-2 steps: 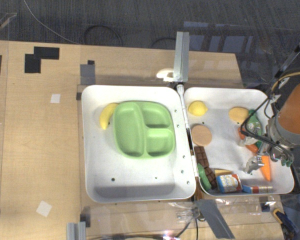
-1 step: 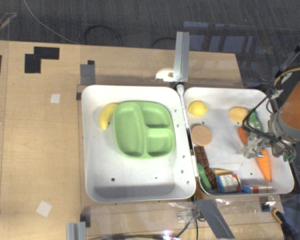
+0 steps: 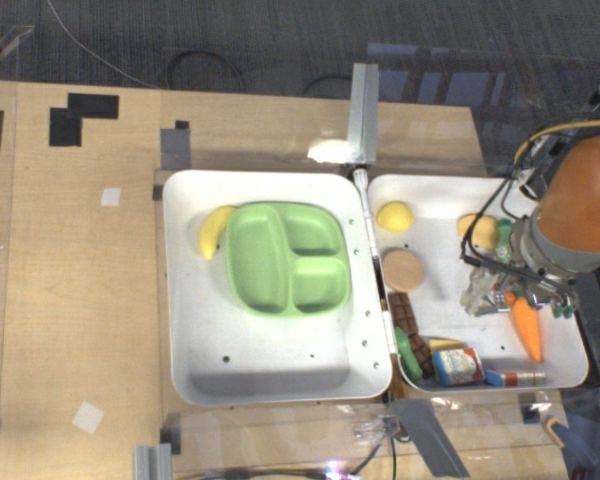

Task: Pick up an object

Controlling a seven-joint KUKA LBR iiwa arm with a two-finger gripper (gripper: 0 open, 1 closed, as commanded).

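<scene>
You're barely started: the gripper [image 3: 492, 298] hangs low in the right bin [image 3: 435, 193], can't tell its jaw state. The carrot [image 3: 527, 331] lies just beside it, nothing visibly lifted, so the grab is left

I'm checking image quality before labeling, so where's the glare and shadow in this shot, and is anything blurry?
Camera view: bright glare patch on the bench just behind the left bin; soft shadow across that bin's near floor, below the green divided tray; the gripper looks slightly smeared, so its fingers are hard to read; the items in the right bin are small but sharp enough.
</scene>
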